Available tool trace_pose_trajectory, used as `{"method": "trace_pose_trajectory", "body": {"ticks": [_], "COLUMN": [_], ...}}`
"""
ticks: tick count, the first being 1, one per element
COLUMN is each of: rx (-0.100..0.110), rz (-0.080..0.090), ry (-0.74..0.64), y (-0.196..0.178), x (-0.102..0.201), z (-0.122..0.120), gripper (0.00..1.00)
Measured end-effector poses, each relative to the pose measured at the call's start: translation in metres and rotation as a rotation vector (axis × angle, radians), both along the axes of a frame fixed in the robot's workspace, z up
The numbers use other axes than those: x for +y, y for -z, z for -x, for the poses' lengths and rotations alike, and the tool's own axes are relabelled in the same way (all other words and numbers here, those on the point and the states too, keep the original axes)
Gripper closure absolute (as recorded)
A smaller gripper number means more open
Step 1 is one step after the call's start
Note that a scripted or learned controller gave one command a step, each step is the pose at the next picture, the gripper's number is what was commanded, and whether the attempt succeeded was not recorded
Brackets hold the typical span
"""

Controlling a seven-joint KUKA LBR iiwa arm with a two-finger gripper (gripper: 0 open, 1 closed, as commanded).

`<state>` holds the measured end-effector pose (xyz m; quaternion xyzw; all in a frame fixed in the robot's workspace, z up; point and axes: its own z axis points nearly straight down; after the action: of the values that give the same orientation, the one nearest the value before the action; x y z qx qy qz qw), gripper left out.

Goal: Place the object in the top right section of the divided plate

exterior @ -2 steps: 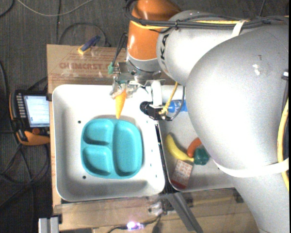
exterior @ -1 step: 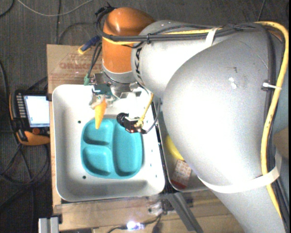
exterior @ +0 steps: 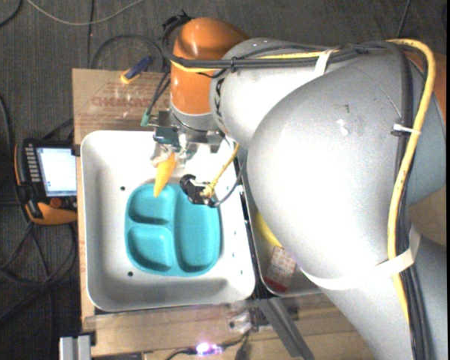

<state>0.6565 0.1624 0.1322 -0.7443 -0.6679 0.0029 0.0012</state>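
We see the arm (exterior: 322,126) filling the right, reaching over the left bin (exterior: 97,201) on the tabletop. In that bin lies the plate (exterior: 176,231) — teal, three sections. The claw (exterior: 172,152) hangs at its far edge, pinching a carrot (exterior: 163,175) that points down and near, tip over the plate's far-left rim — room all round.

The arm (exterior: 337,148) enters from the right of the camera view, its broad grey body covering most of that side. The orange band (exterior: 199,58) sits above the wrist, which points down and leftward. The gripper (exterior: 165,163) hangs below the wrist — its fingers closed on an orange carrot-shaped object (exterior: 163,176), held tilted.
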Motion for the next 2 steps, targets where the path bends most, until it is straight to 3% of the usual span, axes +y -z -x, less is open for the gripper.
{"method": "trace_pose_trajectory", "body": {"ticks": [1, 2], "rx": [-0.001, 0.0], "rz": [-0.001, 0.002], "ry": [-0.012, 0.233], "y": [-0.049, -0.042], "x": [0.056, -0.042], "z": [0.034, 0.065], "gripper": [1.0, 1.0]}}
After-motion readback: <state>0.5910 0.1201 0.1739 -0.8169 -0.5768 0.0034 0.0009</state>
